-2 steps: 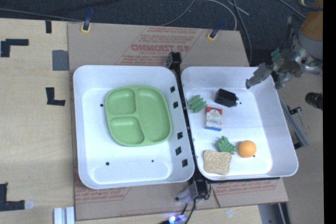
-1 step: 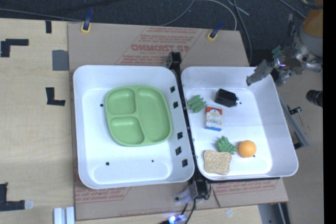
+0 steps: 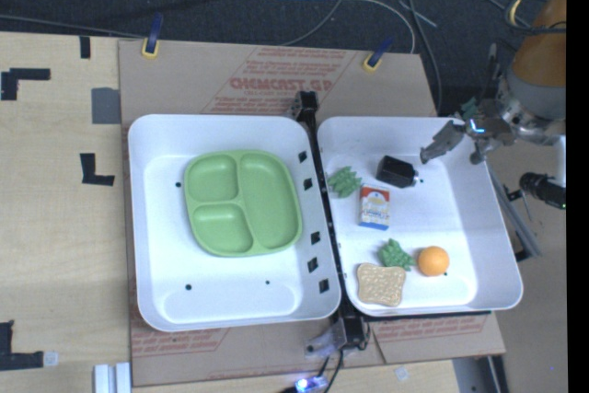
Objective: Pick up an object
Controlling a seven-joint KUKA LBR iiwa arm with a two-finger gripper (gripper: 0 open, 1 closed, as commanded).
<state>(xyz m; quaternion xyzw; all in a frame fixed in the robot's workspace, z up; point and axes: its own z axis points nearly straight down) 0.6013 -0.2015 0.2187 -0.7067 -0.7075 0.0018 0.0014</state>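
The right bin [image 3: 479, 198] holds several small objects. A black block [image 3: 396, 170] lies near its back, with a green leafy piece [image 3: 345, 182] to its left and a small red and blue carton [image 3: 375, 207] below it. Nearer the front lie another green piece [image 3: 394, 254], an orange ball [image 3: 433, 261] and a slice of toast [image 3: 381, 284]. My gripper [image 3: 457, 147] hangs over the bin's back right part, just right of the black block. It is open, with nothing between its spread fingers.
The left bin [image 3: 152, 235] holds a green divided plate [image 3: 243, 202]. A black clip strip [image 3: 316, 198] runs along the seam between the bins. Cables trail across the dark floor behind the bench.
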